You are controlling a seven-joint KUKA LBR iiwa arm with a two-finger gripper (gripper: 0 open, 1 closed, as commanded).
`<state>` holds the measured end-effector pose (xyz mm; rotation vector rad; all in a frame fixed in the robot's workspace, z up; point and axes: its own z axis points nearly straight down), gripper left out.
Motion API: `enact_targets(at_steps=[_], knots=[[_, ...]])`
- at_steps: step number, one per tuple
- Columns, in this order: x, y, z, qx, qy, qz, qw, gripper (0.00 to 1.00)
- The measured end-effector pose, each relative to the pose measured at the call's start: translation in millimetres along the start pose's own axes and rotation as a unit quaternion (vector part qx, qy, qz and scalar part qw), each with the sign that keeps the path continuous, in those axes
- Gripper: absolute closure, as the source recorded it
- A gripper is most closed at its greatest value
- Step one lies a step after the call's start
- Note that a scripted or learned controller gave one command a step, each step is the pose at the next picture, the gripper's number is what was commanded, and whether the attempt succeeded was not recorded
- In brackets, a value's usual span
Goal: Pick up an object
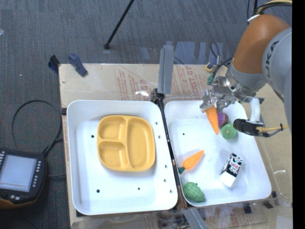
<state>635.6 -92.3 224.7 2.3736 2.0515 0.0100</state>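
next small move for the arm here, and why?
Probably lift straight up a little. The gripper sits over the right bin with an orange carrot hanging below its fingers, apparently pinched at its top end. A short lift would test whether the grasp holds, clear of the purple piece beside it.

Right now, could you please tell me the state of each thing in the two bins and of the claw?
claw: over the right bin, shut on an orange carrot hanging point down
second carrot: lying flat
milk carton: lying on its side
green leafy vegetable: resting at the near edge
green round fruit: resting
yellow divided plate: flat in the left bin
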Motion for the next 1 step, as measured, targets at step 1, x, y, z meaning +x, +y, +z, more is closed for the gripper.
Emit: enact_targets(at_steps=[1], knots=[[-19.0, -18.1, 73.0, 0.011, -0.001, -0.027, 0.9996, 1.00]])
